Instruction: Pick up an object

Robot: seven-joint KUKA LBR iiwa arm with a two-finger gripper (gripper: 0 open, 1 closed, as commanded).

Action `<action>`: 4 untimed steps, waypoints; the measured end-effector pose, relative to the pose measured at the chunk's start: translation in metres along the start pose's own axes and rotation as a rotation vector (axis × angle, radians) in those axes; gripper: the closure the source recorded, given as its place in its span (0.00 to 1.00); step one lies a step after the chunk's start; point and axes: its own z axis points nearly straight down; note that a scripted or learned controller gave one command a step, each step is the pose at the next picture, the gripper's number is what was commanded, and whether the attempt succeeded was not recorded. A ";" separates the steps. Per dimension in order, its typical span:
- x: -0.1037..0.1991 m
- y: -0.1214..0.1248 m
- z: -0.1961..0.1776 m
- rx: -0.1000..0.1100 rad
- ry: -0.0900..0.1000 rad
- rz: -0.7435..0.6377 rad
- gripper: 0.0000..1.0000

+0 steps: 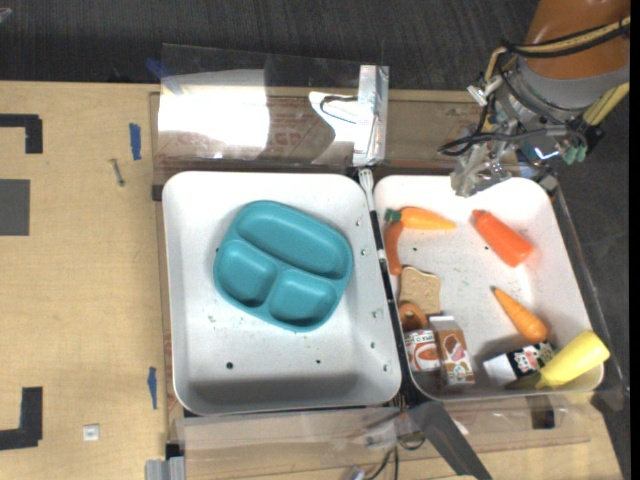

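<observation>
Nothing is picked up yet. The hand (478, 173) hangs over the far edge of the right bin (570, 258); I cannot tell how it is set. Carrots (503, 238), toast (420, 288) and cartons (440, 353) lie loose below.

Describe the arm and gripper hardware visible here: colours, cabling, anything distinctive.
The arm shows a broad orange band over a grey wrist section. Yellow and black cables loop round the wrist, with small blue-green fittings on its side. The gripper is bare silvery metal, slim and angular, far narrower than the arm body above it.
</observation>
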 end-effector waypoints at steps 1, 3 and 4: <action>-0.002 0.003 -0.025 0.003 -0.008 -0.001 1.00; 0.001 -0.005 -0.033 0.002 -0.007 -0.101 1.00; -0.001 0.002 -0.013 0.000 -0.001 -0.179 1.00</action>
